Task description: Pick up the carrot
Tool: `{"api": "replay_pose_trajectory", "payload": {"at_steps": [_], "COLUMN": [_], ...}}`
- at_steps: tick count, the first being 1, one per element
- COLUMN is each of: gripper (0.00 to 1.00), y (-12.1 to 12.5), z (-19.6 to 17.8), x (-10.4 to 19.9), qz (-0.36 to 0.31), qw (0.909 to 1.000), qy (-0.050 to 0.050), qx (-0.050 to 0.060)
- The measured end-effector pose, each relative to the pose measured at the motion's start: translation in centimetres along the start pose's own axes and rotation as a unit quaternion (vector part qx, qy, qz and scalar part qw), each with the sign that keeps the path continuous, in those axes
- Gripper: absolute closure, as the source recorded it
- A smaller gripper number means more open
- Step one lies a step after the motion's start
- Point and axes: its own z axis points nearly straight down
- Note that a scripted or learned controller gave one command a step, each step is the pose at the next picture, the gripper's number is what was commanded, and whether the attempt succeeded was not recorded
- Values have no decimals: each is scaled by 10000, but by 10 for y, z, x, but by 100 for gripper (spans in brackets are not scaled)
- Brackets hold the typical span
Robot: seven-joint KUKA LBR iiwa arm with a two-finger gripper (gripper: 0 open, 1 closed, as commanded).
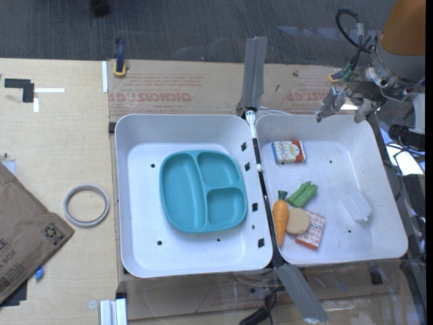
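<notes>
Your carrot [280, 221] lies in the right bin [379, 246], by its left wall near the front, touching a tan round piece [297, 221]. Your gripper [346, 108] hangs well apart from it, over the bin's far rim; fingers spread, nothing between them. The arm [406, 26] enters from the upper right, wrist angled downward.

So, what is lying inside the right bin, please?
In the right bin: a carrot, a green vegetable, a tan round piece overlapping a red packet, a small carton and a clear object. The packet's covered part is hidden.
</notes>
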Motion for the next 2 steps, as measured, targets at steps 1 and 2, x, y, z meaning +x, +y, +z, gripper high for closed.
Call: {"api": "replay_pose_trajectory", "payload": {"at_steps": [1,2], "gripper": [0,0], "y": [-66,-44], "z": [-2,49], "x": [53,62], "qz": [241,2960], "qw": [9997,9552], "qy": [0,-4], "qx": [-5,13]}}
